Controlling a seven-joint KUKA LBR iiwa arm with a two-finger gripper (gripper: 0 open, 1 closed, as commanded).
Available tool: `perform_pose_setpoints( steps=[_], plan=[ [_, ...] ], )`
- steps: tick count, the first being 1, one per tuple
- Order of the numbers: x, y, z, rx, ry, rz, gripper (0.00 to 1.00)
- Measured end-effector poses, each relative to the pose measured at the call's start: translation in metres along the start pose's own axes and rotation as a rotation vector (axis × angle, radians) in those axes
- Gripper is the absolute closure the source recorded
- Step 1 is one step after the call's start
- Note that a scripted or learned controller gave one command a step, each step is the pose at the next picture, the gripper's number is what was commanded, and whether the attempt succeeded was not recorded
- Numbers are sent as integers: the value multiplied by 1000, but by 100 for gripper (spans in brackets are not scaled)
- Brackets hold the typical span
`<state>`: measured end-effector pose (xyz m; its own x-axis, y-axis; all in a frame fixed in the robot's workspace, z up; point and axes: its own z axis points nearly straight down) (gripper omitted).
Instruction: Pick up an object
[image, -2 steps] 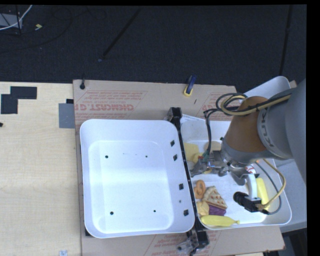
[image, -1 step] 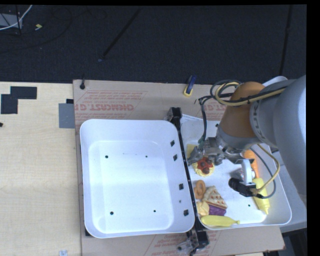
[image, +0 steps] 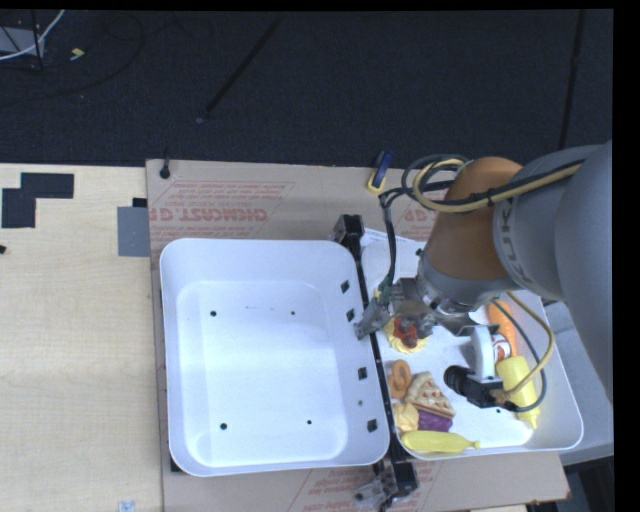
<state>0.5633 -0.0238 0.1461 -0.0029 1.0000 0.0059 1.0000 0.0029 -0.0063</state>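
My gripper is down in the right bin, close to its left wall. Directly under it lies a small red and yellow toy food piece, partly covered by the gripper. I cannot tell whether the two touch. Toward the front of that bin lie a brown pretzel-like ring, a tan wedge-shaped slice with a purple piece beside it, and a yellow banana. At the right side are an orange carrot and a yellow piece.
The left bin stands beside the right one, their walls meeting at a black divider with clips. The grey arm with its orange band covers the back right of the right bin. Both bins rest on a cardboard sheet.
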Motion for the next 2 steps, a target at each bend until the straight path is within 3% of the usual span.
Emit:
perform_pose_setpoints(
  steps=[1, 2],
  plan=[
    [68, 4, -109, -13, -3, -5, 0],
    [-11, -15, -219, -16, -9, 9, 0]
  ],
)
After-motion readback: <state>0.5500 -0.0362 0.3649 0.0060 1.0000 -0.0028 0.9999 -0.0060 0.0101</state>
